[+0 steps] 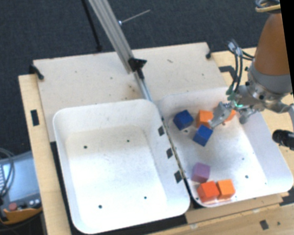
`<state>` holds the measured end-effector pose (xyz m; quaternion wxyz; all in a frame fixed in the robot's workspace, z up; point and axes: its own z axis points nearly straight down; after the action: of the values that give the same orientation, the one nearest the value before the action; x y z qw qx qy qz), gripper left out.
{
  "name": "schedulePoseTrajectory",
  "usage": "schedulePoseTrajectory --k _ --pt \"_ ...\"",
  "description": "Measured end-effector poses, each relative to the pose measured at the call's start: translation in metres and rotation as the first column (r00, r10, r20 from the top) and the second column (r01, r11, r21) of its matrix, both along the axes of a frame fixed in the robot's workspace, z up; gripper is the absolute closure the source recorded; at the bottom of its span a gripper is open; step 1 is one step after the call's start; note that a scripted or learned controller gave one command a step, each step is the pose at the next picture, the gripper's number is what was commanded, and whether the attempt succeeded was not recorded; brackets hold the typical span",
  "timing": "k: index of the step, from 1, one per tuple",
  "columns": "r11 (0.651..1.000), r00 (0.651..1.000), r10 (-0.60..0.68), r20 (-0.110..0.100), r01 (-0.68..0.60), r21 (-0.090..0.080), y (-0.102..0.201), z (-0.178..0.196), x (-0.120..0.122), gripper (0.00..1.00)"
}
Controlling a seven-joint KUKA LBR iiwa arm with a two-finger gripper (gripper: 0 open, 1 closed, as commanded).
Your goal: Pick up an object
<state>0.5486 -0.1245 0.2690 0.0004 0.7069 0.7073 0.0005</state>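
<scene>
At the far left, off the bench, a small grey control unit (11, 181) with a screen sits among dark cables on the dark carpet (13, 30). The bench itself is pale wood (41, 157), with a lighter backboard (86, 79) behind the bins. The left bin (67, 170) is a shallow white tray with a speckled, scuffed floor. A slanted aluminium rail (112, 29) runs down from the top of the view to a black clamp near the seam between the two bins. In the right bin (272, 169) lie the blocks: a blue cube (183, 120) near the back left, a second blue cube (203, 135) tilted just in front of it, and an orange cube (205, 116) between them and my tool. A purple cube (200, 172) sits further forward near the dividing wall, and two orange cubes (215, 190) rest side by side, touching, against the front rim. My gripper (224, 114) reaches in low from the right, its tip just beside the orange cube at the back and close to the tilted blue one; I cannot tell how it is set, and no block is visibly held in it. My arm (272, 57), orange above the grey wrist, hangs over the bin's right edge with cables looping beside it.
</scene>
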Motion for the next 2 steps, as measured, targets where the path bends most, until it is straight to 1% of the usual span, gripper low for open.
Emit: schedulePoseTrajectory --k 1,2 --pt "1.000 1.000 -0.002 -0.003 0.002 -0.001 -0.002 -0.059 0.006 0.00" --pt "1.000 1.000 -0.003 -0.006 0.003 -0.001 0.003 -0.103 0.002 0.00"
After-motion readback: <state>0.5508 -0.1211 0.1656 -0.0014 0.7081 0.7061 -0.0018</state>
